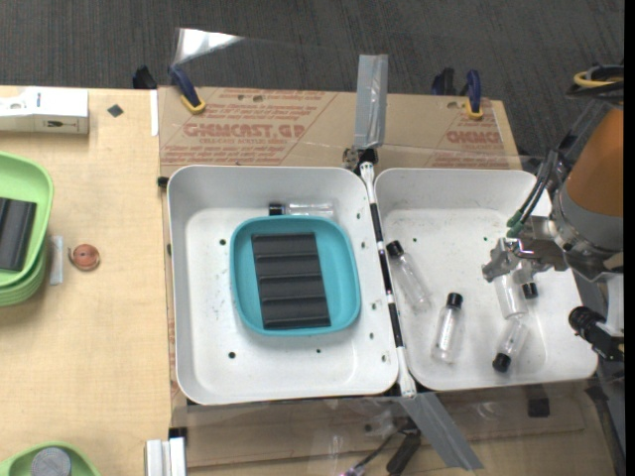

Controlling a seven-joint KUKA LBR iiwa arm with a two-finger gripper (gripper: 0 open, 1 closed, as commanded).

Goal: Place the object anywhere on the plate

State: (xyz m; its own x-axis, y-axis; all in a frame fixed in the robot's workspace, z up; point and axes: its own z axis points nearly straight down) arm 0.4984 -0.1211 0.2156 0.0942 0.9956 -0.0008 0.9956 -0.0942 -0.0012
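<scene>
Gripper hangs over vials in the right bin, presumably to pick one; its state: cannot tell. Plate sits at nine o'clock.

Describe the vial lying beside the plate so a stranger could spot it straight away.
Find the left white bin, which holds a teal plate. Just behind the plate's far edge lies a clear vial with a black cap. It is the lone vial in this bin; the others lie in the right bin.
</scene>
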